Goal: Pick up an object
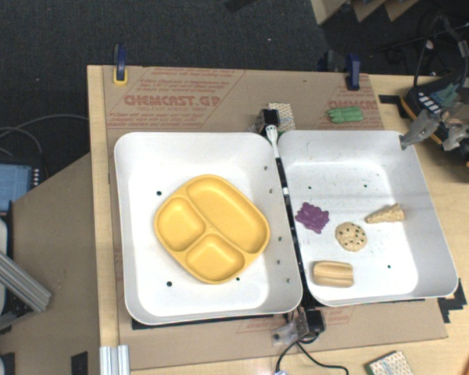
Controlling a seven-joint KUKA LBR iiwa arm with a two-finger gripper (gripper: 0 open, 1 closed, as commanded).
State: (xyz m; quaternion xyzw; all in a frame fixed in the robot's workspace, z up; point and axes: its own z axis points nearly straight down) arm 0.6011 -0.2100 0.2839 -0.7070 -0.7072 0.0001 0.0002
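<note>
Purple toy grapes (313, 217) lie in the right bin (375, 151), toward its 9 o'clock side, close to the wall shared with the left bin (137, 209). The bunch is a lumpy cluster, slightly longer than wide, its long axis running roughly from 10 to 4 o'clock.

From the grapes, a round cookie (351, 236) sits at about 4 o'clock, near but apart. It is pale tan with dark specks and lies flat, with no long axis to speak of.

A tan wedge (385, 214) lies at about 1 o'clock from the cookie, just beside it. Its long axis runs from 8 to 2 o'clock, with the narrow tip pointing to 8 o'clock and the broad end toward the bin's 3 o'clock wall.

A bread roll (332, 273) rests near the bin's 6 o'clock edge, at about 7 o'clock from the cookie. It is golden brown and oblong with rounded ends, its long axis lying from 9 to 3 o'clock.

The gripper (426, 130) hangs at the bin's 1 o'clock corner, over the rim and well apart from all four pieces. Whether it is spread or pressed together cannot be told, and nothing shows in its grasp.

A yellow plate (211, 229) with three compartments lies flat in the middle of the left bin. A small green thing (345, 115) lies on the brown board (180, 100) at 12 o'clock from the right bin, outside it
</note>
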